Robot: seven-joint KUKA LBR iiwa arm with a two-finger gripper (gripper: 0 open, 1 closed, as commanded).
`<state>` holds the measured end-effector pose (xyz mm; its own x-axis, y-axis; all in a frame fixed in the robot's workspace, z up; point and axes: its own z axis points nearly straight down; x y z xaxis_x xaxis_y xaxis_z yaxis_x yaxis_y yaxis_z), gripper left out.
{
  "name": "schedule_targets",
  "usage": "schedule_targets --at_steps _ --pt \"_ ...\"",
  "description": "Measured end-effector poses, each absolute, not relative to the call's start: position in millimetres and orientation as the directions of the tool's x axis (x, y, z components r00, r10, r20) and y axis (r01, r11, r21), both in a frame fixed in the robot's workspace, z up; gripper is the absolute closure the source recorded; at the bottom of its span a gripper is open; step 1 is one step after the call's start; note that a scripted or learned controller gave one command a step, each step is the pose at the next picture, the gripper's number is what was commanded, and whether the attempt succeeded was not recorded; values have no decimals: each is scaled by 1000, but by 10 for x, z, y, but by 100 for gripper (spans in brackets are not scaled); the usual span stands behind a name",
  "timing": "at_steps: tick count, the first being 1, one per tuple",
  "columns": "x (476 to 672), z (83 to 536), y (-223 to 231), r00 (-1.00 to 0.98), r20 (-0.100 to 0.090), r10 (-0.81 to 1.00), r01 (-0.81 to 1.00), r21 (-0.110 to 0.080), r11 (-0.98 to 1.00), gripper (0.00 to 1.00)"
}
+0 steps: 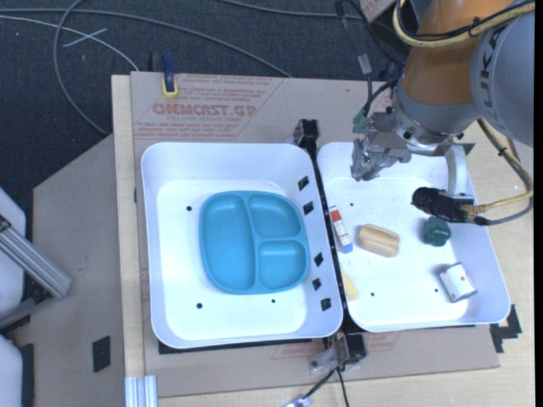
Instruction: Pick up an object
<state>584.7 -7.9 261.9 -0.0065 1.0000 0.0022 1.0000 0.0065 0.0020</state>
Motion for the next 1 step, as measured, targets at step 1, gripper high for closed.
schedule_targets --at_steps 1 --pt "6030 2574 335 -5 2 1000 1000 1 5 100"
